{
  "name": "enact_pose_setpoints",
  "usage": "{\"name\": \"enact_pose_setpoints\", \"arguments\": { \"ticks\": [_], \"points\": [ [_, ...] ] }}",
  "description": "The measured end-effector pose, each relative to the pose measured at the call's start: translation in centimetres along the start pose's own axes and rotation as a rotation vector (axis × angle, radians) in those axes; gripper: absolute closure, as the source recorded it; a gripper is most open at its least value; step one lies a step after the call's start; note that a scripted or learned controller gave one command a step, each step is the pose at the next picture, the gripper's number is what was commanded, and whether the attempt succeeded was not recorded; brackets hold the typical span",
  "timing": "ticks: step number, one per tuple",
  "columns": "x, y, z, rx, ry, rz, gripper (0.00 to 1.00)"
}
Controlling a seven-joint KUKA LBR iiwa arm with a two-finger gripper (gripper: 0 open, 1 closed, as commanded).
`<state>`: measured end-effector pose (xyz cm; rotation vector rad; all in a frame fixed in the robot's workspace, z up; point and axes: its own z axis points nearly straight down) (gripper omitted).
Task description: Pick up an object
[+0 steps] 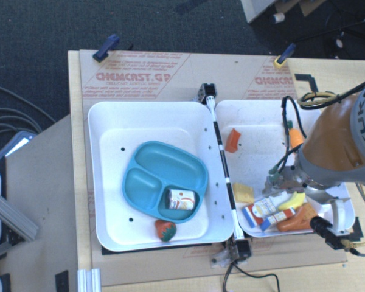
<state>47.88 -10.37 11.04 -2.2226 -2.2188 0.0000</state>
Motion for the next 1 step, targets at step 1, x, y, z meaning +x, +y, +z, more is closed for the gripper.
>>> {"name": "enact_pose_setpoints", "arguments": {
  "ticks": [1],
  "points": [
    [0.00,-0.01,0.00,0.000,0.000,0.000,0.00]
  ]
}}
